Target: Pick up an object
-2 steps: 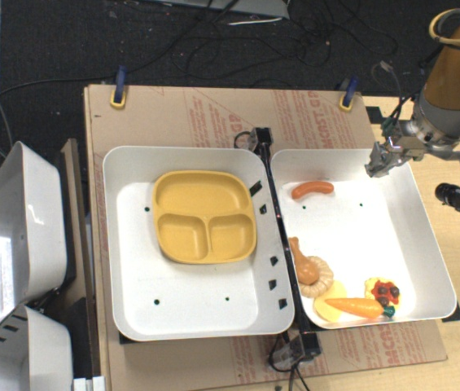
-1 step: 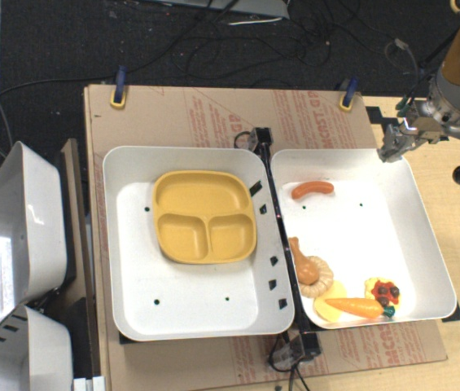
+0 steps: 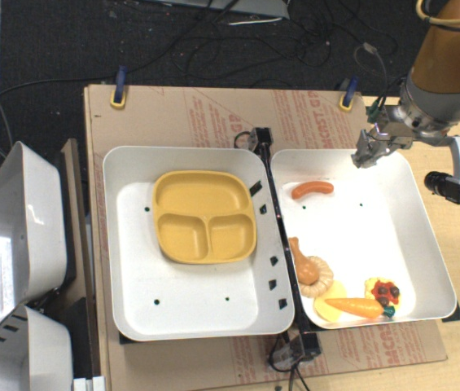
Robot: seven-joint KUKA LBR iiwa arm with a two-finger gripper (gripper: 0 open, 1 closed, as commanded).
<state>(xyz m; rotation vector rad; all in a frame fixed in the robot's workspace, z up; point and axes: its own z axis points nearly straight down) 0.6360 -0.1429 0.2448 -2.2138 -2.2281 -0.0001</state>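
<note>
Hovering over right white bin [image 3: 425,243] far corner, grey two-finger gripper [image 3: 365,156]; fingers too small and blurred, cannot tell. Near it, orange sausage [image 3: 312,189]; carrot [image 3: 354,306] and drumstick [image 3: 309,269] at front, partly overlapping.

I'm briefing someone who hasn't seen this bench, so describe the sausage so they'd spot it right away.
Look in the right bin, the one without the yellow plate. In its far half, near the divider between the bins, lies the sausage. It is a short, reddish-orange, slightly curved piece lying alone, while the bin's other toys, including a longer carrot, cluster at the near edge.
</note>
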